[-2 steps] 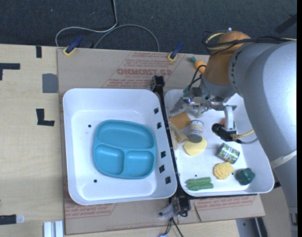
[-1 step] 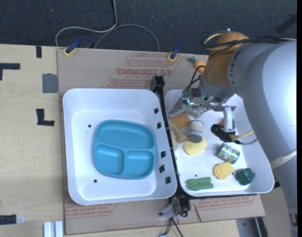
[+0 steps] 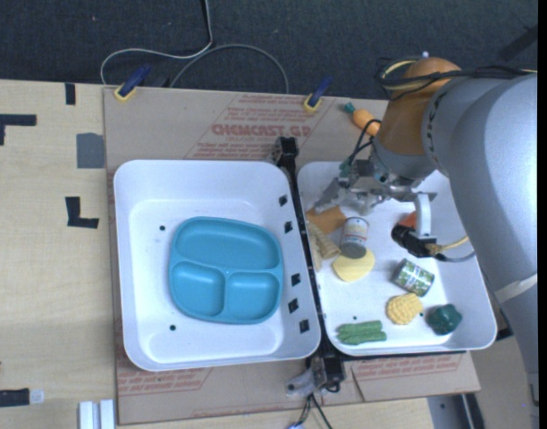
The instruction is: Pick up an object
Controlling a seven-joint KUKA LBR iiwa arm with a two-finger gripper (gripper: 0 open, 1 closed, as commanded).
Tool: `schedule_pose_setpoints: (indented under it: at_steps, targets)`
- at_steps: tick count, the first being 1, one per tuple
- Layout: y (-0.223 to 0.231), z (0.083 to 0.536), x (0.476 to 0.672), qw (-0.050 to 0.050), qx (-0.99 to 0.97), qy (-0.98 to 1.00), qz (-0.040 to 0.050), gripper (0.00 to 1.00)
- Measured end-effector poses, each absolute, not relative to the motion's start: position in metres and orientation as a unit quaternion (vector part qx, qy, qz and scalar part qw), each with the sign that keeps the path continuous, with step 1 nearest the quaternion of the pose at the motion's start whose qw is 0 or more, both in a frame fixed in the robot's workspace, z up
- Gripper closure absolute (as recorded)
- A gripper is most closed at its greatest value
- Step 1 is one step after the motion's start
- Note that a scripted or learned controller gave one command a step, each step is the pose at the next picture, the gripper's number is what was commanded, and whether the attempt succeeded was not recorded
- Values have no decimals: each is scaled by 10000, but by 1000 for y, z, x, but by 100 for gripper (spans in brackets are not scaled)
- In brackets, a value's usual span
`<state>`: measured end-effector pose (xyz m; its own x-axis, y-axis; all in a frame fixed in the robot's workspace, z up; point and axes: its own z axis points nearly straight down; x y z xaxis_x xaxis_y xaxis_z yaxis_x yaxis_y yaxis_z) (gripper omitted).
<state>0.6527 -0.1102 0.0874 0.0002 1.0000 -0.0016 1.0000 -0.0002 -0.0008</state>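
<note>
Hand point(image 3: 356, 189) low in the right bin point(image 3: 475, 284), grip unclear; small tin can point(image 3: 353, 236) just below it, seemingly apart; blue tray point(image 3: 225, 269) well left

The arm point(image 3: 488, 177) is a fat, smooth grey tube; an orange band point(image 3: 412, 119) rings it above the wrist; thin cables point(image 3: 408, 68) loop there; the gripper point(image 3: 361, 186) looks like pale metal, perhaps with dark parts.
</note>
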Motion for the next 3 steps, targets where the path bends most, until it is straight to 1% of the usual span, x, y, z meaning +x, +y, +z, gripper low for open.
schedule_pose_setpoints:
  at_steps: [1,2,3]
  targets:
    - [-99,86,652,20,7066,7076,-4,0]
    - [-95,86,644,25,7070,7072,-3,0]
    - [-94,86,655,6,7067,7075,3,0]
